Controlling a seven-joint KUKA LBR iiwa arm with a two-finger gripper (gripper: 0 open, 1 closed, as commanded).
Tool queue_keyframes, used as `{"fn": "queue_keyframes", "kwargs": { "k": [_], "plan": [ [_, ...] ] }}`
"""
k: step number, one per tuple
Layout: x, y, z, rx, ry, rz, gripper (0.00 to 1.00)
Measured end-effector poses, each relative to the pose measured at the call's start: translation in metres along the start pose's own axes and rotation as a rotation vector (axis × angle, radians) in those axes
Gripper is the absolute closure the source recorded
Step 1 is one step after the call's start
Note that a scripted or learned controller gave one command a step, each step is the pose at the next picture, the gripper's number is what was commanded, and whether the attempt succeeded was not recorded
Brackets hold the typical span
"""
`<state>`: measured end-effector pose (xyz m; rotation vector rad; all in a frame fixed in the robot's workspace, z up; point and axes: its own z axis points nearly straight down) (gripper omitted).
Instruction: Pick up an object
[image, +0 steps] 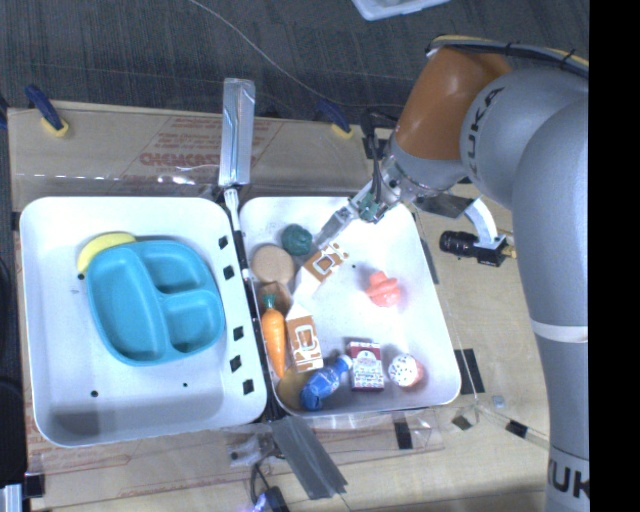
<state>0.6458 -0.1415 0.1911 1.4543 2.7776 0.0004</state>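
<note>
Arm: nearest the lens, the grey arm (540, 200) swept in from the right, its orange band (450, 100) high over the right bin's far corner.
Gripper: the gripper (335, 228) hung low over the far part of the right bin (425, 260), slanting down and to the left; whether it was wide or narrow, the view did not let anyone tell.
Nearest target: a small orange-and-white box (325, 263) lay just beside the tip, tilted, and looked the likeliest pick.
Close neighbours: a dark teal ball (296, 239) sat just left of the tip, and a tan round piece (272, 264) lay beside it against the divider.
Open ground: a pink-orange toy (384, 288) sat apart in the middle, with bare floor around it, probably the easier grab.
Front clutter: a carrot (274, 340), a second box (303, 342), a blue item (322, 385), a red-and-white packet (366, 366) and a dotted white ball (404, 371) crowded the near edge.
Left bin: a blue tray (155, 300) lay over a yellow item (105, 245) in the left bin (60, 400).
Doing it well: judged from here, the descent needed to centre squarely on one item, clear of the teal ball, or the box could have skidded away.
Risk: closing on a tilted box edge seemed likely to flip it, not hold it.
Status: nothing showed as held; the pick was not yet made.
</note>
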Motion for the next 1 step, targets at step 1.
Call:
{"fn": "queue_keyframes", "kwargs": {
  "k": [1],
  "plan": [
    [0.0226, 0.0274, 0.0647, 0.008, 0.01, 0.034, 0.0]
  ]
}}
